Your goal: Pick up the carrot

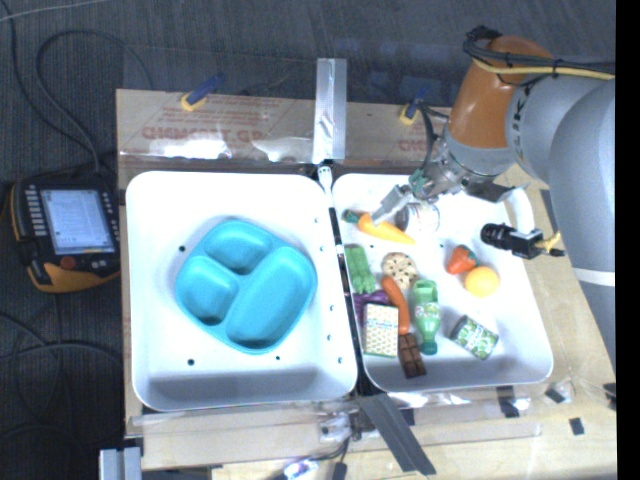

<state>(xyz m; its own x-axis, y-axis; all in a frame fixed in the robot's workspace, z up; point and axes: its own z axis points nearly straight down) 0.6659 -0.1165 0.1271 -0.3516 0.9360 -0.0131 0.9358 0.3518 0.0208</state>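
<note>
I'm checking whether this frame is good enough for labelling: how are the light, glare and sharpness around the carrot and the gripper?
Camera view: even light; the white right bin looks bright, near washed out; glare on the clear plastic behind; carrot readable; gripper small and soft, finger state unclear.

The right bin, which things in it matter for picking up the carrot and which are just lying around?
For the job:
carrot, at the bin's upper left
gripper, right above the carrot

Just lying about:
cookie
green bottle
lemon
strawberry
green can
chocolate bar
blue sectioned plate, in the left bin
</note>
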